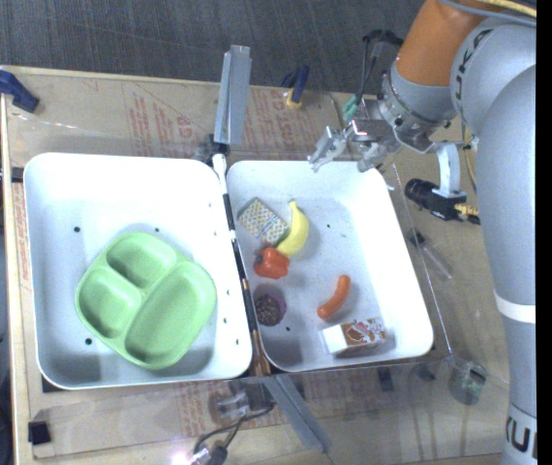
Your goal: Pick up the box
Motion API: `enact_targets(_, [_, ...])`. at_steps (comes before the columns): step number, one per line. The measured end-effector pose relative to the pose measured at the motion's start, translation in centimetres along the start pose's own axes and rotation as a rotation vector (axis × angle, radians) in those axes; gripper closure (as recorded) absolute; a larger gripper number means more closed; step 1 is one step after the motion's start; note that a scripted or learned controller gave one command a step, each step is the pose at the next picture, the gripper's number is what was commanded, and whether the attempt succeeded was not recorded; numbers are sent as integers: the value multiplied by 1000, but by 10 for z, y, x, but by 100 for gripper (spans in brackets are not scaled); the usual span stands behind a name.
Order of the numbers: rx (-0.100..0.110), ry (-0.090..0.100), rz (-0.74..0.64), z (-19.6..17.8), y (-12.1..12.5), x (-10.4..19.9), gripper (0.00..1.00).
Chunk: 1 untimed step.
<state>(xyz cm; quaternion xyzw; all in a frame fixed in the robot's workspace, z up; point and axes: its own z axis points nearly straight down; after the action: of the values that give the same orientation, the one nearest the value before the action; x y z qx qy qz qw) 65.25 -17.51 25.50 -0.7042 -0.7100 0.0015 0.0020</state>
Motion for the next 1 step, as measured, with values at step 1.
enact_targets(1, [-1,0,-189,99,5,48,0])
